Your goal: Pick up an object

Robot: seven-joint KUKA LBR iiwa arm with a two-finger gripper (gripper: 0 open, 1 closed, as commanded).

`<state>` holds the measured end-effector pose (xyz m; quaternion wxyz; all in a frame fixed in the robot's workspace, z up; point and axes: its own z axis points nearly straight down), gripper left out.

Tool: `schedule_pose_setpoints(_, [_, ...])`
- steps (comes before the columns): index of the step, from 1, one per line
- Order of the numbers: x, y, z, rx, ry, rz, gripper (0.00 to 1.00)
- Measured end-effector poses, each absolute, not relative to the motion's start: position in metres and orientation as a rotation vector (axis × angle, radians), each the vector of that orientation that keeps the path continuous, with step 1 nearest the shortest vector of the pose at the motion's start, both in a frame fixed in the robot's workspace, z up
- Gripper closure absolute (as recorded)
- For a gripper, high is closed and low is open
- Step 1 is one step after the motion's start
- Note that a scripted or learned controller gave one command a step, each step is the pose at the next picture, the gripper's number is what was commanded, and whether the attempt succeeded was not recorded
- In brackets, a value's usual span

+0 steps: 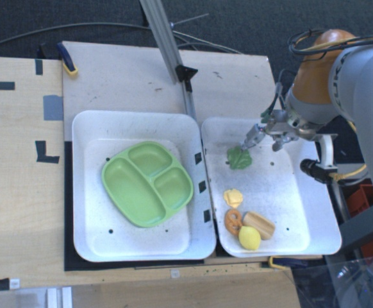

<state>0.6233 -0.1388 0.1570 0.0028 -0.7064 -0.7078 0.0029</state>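
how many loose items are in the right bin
5. A green leafy piece lies by the gripper; a pale yellow piece sits mid-bin; a pretzel, a tan block and a lemon cluster near the front. None looks hidden.

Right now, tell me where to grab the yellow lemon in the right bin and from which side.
Grip the lemon across its short width, coming straight down from above. It lies low on the floor of the right bin with the tan block and the pretzel touching it above and left. Its lower and right flanks look free, so one finger probably fits there.
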Motion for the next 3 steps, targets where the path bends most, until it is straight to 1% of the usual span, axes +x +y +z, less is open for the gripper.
schedule_pose_setpoints(1, [0.622, -0.134, 0.112, -2.215, -2.221, 0.008, 0.0])
schedule_pose_setpoints(2, [0.622, -0.134, 0.088, -2.218, -2.224, 0.004, 0.0])
schedule_pose_setpoints(3, [0.622, -0.132, 0.098, -2.215, -2.225, 0.003, 1.0])
